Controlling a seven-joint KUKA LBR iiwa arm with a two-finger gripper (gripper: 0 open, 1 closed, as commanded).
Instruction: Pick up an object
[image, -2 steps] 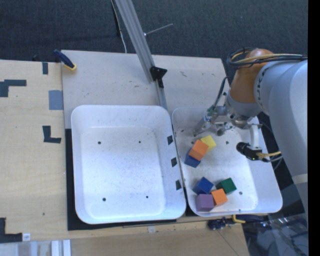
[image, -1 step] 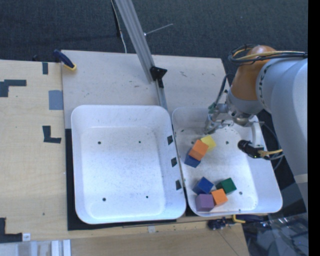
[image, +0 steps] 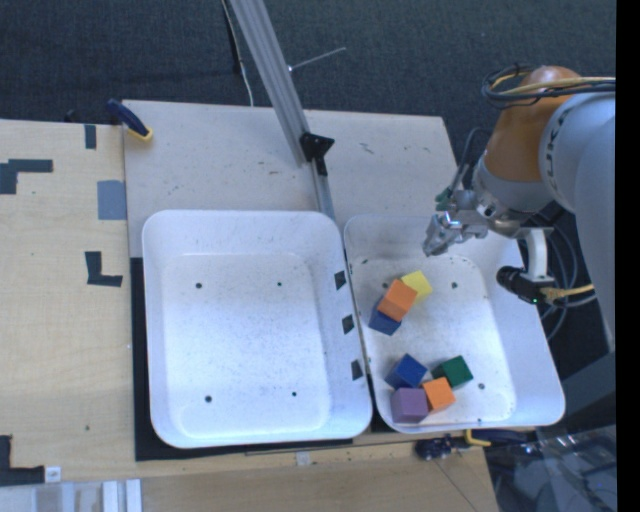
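Blocks: seven small ones in the right bin (image: 520, 385) | left bin (image: 170, 240) is the biggest thing | arm (image: 560, 140) at 2 o'clock | gripper (image: 440, 238) over the right bin's 12 o'clock rim, can't tell its grip | orange block (image: 399, 298) touches yellow block (image: 417, 284) mid-bin | blue block (image: 407, 371), green block (image: 456, 371), purple block (image: 408, 404) bunched at 6 o'clock.

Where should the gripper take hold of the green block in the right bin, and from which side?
Judging by its pose, grip the green block across its free far and right faces, coming from above: the orange block crowds its near-left corner.
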